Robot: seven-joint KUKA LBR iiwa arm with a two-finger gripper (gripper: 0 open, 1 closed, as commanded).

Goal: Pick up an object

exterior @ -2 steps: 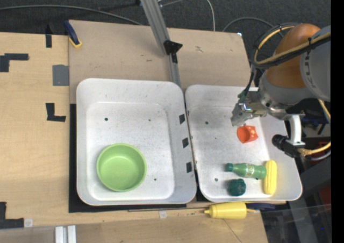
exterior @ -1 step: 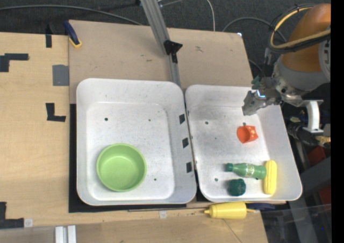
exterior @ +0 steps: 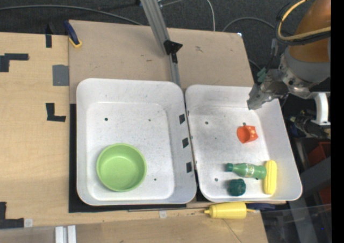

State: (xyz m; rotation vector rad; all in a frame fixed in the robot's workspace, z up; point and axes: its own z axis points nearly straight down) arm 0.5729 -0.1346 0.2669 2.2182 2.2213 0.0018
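The grey two-finger gripper point(exterior: 257, 102) hangs over the far right rim of the right shallow white bin point(exterior: 215, 99), its tip dark and narrow; I cannot tell how the jaws stand, and nothing shows between them. The arm's orange band is cut off at the frame's upper right. In that bin lie a small red-orange toy point(exterior: 247, 134) near the middle, a green plastic bottle point(exterior: 247, 170), a yellow corn-like piece point(exterior: 270, 177) touching the bottle's end, and a dark green lump point(exterior: 236, 186), perhaps a small ball. The left shallow white bin point(exterior: 129, 91) holds a light green round bowl point(exterior: 121, 167). A yellow bottle-shaped object point(exterior: 228, 211) lies on the bench just outside the right bin's near edge
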